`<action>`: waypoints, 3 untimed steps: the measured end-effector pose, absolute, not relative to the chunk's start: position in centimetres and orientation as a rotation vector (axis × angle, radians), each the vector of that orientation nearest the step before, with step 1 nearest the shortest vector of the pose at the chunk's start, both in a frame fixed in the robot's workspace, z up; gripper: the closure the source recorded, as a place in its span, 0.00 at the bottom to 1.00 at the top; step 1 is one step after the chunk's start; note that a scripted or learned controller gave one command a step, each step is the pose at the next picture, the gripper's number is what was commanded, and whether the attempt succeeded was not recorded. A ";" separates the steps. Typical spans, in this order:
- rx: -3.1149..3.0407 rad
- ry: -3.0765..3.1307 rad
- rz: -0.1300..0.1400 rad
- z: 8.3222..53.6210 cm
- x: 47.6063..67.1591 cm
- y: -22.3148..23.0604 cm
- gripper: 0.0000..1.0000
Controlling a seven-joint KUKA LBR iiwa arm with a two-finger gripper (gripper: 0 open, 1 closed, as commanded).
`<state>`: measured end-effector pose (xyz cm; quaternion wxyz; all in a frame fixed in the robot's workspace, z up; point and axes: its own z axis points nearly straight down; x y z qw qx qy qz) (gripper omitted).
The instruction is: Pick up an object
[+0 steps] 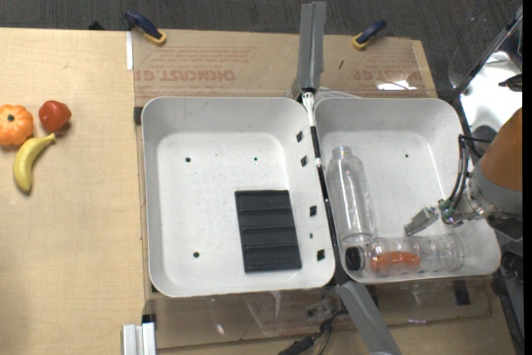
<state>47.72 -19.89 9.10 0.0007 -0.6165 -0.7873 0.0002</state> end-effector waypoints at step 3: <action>-2.053 -2.379 0.002 16.4 53.4 -18.6 0.00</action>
